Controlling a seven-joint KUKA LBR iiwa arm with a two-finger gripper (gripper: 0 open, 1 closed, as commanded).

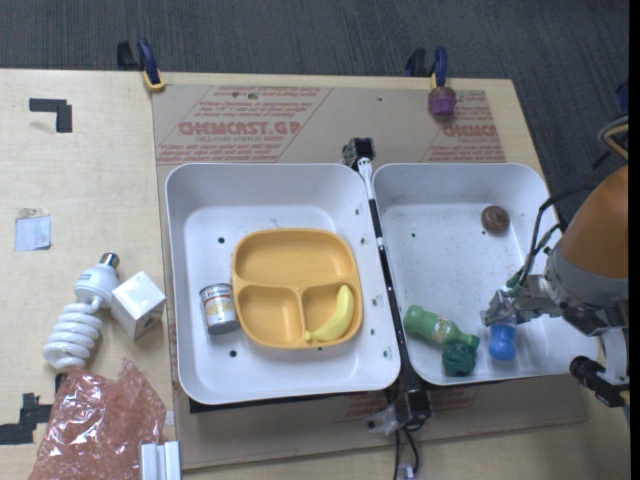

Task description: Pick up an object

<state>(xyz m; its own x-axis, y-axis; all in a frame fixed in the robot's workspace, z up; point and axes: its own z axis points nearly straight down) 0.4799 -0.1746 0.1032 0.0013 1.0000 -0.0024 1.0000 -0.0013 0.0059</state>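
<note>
The two-finger metal gripper (505, 313) sits low in the right white bin (440, 193), lower right of frame, just above the small blue plastic object (501, 344). Approach step, by my read; whether it's released or clenched, I cannot tell. Next: settle squarely over it. The bin's near wall is close; the green plastic bottle (434, 325) crowds the left.

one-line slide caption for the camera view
Gripper low in the right bin by a blue object; banana on the yellow tray.
</note>
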